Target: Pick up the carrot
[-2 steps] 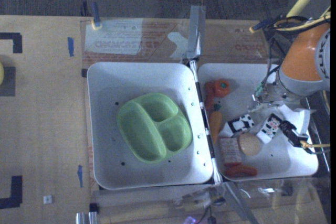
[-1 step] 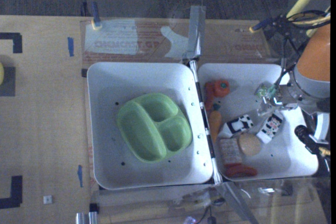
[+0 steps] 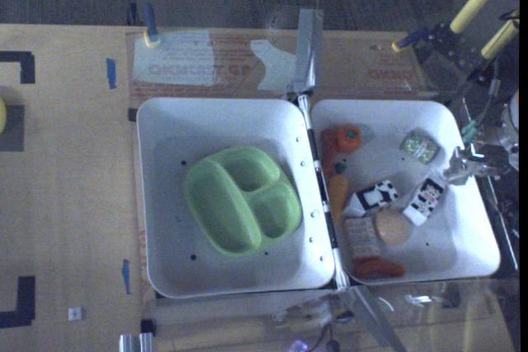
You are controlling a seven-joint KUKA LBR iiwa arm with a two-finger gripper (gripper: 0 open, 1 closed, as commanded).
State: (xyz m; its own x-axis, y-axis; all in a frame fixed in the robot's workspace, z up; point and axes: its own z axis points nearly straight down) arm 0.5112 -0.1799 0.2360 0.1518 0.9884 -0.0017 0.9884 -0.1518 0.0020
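Observation:
The carrot (image 3: pixel 337 194) is a short orange cone with a small green top. It lies along the left wall of the right bin (image 3: pixel 474 247), green end pointing to the back. My gripper (image 3: pixel 464 164) shows as a pale metallic shape over the right bin's right rim, well to the right of the carrot. Nothing is visibly held in it. Several other items lie in the bin between it and the carrot.
A green divided plate (image 3: pixel 242 199) sits in the left bin (image 3: pixel 161 128). Around the carrot are an orange-red item (image 3: pixel 340 139), two cow-patterned cartons (image 3: pixel 375 196) (image 3: pixel 425 200), a green can (image 3: pixel 419 147), a round bun (image 3: pixel 392 227), a wrapped pack (image 3: pixel 360 236) and a red item (image 3: pixel 379 266).

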